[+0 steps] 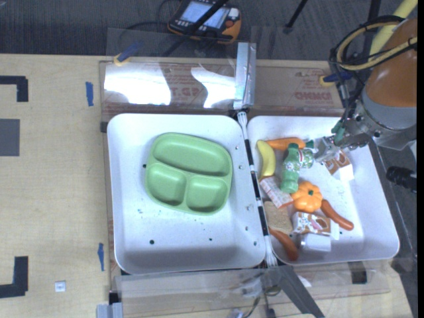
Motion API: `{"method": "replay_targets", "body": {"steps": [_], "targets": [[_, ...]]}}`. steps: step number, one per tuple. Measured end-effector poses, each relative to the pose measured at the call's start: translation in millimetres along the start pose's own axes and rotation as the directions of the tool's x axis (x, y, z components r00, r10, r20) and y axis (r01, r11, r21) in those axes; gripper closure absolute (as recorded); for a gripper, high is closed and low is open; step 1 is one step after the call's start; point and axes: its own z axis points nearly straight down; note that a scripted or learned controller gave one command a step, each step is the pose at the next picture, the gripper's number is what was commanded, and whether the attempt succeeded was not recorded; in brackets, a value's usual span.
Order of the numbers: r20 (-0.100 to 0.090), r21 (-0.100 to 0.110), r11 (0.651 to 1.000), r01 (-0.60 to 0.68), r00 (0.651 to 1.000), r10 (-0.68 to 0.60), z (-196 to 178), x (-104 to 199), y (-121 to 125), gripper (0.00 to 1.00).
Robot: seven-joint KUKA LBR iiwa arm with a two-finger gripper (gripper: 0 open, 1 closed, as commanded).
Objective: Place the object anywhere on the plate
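Reaches in from the right, up near the top corner. Grey arm (391,114) with an orange band on it, bent down and leaning left. Gripper (329,148) at the end, hanging low. Fingers too small and blurry to tell.

The counter (46,197) is pale wood-coloured board, with black angular marks and a grey square along its left edge and short blue tape strips near the bins. Two shallow white bins sit directly on it, side by side and touching along their inner rims: the left bin (126,197) and the right bin (377,230). Behind them, a flat sheet of brown cardboard (291,85) lies across the counter's far part, partly covered by a glossy, reflective clear sheet (159,85). A narrow upright grey strip (243,75) stands at the back where the bins meet.
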Motion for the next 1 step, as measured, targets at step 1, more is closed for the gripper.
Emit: {"method": "replay_targets", "body": {"steps": [1], "targets": [[-0.003,0.002,0.999,0.046,0.999,-0.046,0.8,76.8,8.1,1.0]]}}
